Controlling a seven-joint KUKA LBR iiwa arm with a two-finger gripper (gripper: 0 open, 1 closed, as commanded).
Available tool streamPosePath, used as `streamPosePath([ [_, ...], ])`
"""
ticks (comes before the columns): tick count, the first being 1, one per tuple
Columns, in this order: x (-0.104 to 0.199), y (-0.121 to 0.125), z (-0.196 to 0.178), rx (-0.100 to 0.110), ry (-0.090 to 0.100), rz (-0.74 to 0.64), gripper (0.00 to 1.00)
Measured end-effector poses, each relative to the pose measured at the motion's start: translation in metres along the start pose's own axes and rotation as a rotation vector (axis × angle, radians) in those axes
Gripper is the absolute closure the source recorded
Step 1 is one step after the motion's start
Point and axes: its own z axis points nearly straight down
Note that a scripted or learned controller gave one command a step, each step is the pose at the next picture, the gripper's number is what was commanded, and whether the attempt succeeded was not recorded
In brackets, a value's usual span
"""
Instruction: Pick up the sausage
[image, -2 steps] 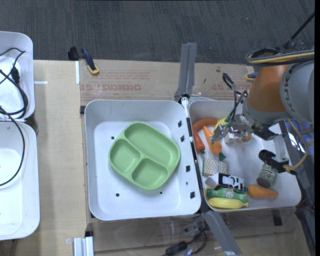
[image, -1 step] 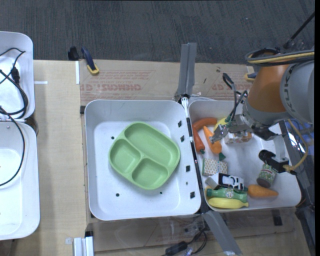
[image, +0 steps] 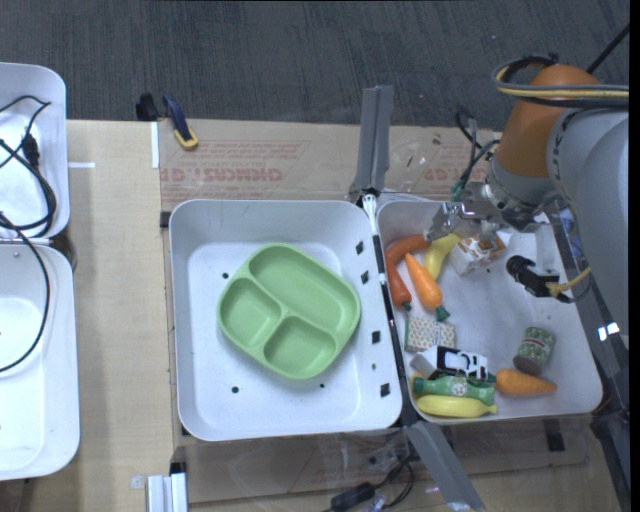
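figure: overhead slanted view of a two-bin bench. the left bin (image: 190, 330) carries a green three-compartment plate (image: 289, 311), lying flat near its middle with nothing in its wells, presumably the place meant to receive picked items. the right bin (image: 575, 345) holds the loose clutter: the sausage (image: 397, 283), taken to be the reddish-brown cylinder lying along the bin's left wall just beside the divider; an orange carrot (image: 424, 282) touching it on its right; a second orange piece (image: 406, 246) at the far end of the pair; a yellow banana-like item (image: 438, 257); a patterned packet (image: 430, 333); a small can (image: 533, 349); another carrot (image: 524, 382); and a yellow and green cluster (image: 456, 396) against the near wall. the gripper (image: 462, 222) sits over the far part of the right bin, above a pale crumpled item (image: 475, 253), to the right of the sausage and apart from it; whether its fingers are apart or together cannot be told from this angle. judgement: the sausage's position, wedged between wall and carrot, leaves little room for fingers to straddle it, so a grasp there risks catching the carrot.
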Motion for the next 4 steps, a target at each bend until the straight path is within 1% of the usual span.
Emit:
streamPosePath([
  [1, 0.0298, -0.0033, 0.0061, 0.007, 0.002, -0.044, 0.00],
  [2, 0.0308, -0.0055, 0.0069, 0.012, 0.005, 0.211, 0.00],
  [3, 0.0317, -0.0042, 0.0071, 0.012, 0.003, 0.213, 0.00],
  [4, 0.0239, -0.0039, 0.0070, 0.012, 0.003, 0.208, 0.00],
])
